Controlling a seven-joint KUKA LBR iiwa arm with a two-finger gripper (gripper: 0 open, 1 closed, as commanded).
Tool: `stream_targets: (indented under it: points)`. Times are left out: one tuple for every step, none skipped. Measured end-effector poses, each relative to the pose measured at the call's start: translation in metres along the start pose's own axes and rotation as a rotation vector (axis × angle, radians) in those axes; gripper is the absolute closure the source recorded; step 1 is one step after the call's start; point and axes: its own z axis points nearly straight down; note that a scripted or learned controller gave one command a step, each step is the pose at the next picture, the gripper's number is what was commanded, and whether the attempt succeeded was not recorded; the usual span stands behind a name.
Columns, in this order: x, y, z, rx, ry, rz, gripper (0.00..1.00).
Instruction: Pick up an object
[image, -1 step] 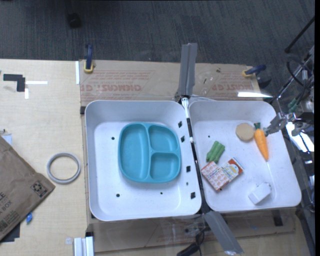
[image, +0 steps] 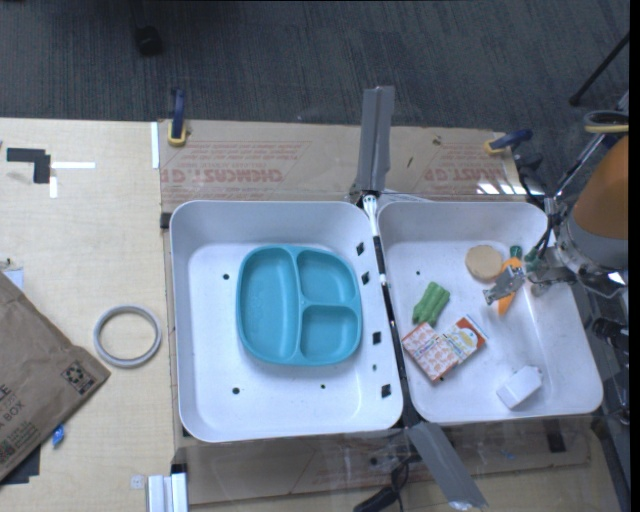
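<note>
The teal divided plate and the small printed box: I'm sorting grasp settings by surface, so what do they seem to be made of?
The teal divided plate looks like moulded plastic: one even colour, rounded rims, soft sheen. The small printed box appears to be thin cardboard or paper packaging, with flat faces, sharp edges and colourful matte print. Neither can be confirmed by look alone.

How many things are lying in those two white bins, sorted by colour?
Teal: 1, the divided plate in the left bin
Green: 1, the green piece
Tan: 1, the round disc
Orange: 1, the small orange piece by the gripper
White: 1, the white block
Multicoloured: 1, the printed packet
Total: 6, five of them in the right bin
</note>
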Motion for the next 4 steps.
stream_targets:
  points:
    - [-0.001,0.0,-0.009,-0.001,-0.003,0.002,1.0]
    - [-0.001,0.0,-0.009,0.0,-0.002,0.003,0.0]
    - [0.007,0.021,0.011,0.002,-0.003,0.162,0.0]
    - [0.006,0.021,0.001,0.002,-0.004,0.159,1.0]
